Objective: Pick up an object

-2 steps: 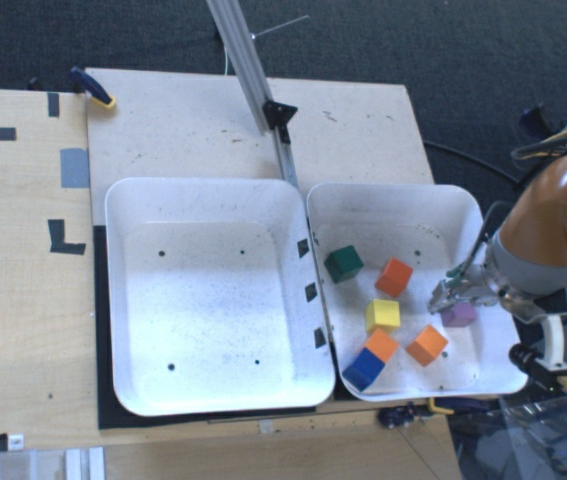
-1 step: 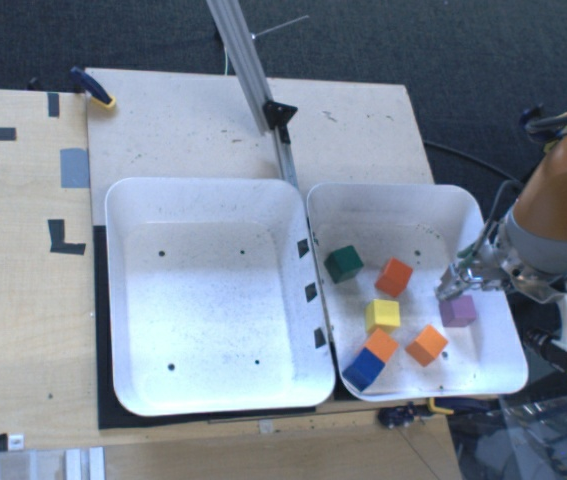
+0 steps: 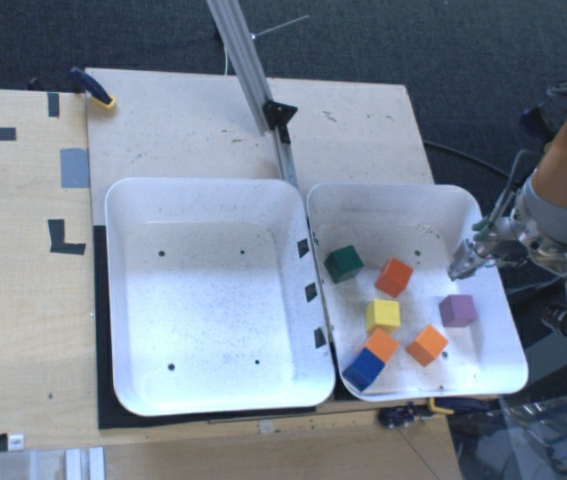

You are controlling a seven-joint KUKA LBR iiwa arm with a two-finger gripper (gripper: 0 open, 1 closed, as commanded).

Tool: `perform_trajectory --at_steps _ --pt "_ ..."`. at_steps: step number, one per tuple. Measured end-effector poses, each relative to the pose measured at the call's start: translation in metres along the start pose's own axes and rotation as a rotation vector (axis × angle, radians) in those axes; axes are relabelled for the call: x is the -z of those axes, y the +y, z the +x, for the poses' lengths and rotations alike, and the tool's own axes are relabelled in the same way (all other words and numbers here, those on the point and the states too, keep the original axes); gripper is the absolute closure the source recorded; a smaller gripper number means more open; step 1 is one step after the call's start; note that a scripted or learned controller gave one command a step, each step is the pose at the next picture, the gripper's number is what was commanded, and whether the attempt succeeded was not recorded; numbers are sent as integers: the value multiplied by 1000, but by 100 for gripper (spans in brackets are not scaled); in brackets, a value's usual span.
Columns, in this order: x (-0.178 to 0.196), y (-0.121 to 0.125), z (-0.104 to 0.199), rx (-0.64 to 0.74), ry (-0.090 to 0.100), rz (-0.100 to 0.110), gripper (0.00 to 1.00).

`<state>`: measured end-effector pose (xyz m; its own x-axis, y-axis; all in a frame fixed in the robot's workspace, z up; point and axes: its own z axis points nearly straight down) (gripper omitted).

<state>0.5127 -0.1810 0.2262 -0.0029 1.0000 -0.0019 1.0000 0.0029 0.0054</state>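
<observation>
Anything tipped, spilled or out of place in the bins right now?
Nothing stands out. All the blocks lie inside the right bin. The small orange block sits against the blue block. The gripper hovers at that bin's right wall.

left bin point(image 3: 123, 268) open floor, right bin point(image 3: 483, 363) crowded with blocks point(image 3: 384, 314)

The arm point(image 3: 553, 193) enters the camera view from the 3 o'clock edge, slightly above mid-height. Its orange band sits at the frame edge, with the grey wrist section directly below it, toward 7 o'clock. The gripper point(image 3: 461, 266) extends from the wrist toward 8 o'clock, tilted downward, its tip at the lowest and leftmost point of the arm. The position of the jaws cannot be resolved. Nothing is visible between them.
</observation>
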Motion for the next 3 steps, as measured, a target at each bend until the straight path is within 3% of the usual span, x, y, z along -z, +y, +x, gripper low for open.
perform_trajectory --at_steps 1,3 --pt "32 1 0 -1 1 3 100" --pt "7 6 106 4 3 7 100"
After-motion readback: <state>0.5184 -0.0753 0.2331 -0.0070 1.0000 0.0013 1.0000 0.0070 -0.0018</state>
